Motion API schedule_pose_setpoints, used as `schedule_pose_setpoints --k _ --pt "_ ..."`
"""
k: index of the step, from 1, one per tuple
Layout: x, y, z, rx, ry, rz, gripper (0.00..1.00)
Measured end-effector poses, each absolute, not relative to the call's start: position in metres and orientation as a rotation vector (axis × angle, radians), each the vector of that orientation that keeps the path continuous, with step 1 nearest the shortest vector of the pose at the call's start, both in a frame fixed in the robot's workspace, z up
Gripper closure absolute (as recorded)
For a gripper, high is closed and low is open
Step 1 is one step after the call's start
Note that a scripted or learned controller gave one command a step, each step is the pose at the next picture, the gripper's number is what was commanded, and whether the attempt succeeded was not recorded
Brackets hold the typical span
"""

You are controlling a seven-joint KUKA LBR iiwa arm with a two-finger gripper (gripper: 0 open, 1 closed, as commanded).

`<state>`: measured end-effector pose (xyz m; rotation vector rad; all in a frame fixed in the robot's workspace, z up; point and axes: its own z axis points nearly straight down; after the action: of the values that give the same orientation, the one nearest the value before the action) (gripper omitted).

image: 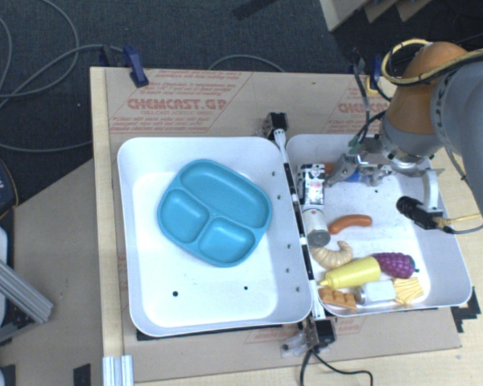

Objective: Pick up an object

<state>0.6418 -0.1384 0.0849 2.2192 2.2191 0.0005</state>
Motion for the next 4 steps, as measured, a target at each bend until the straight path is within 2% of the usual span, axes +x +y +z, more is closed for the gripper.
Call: schedule_pose_setpoints --k 1,3,4 --pt "0.660 -0.174 0.079 2.250 2.236 -0.027 0.00" --pt "0.663 -0.213 0.081 2.240 2.239 -0.006 0.00" --pt "0.663 -0.140 0.083 2.228 2.236 -0.022 0.00"
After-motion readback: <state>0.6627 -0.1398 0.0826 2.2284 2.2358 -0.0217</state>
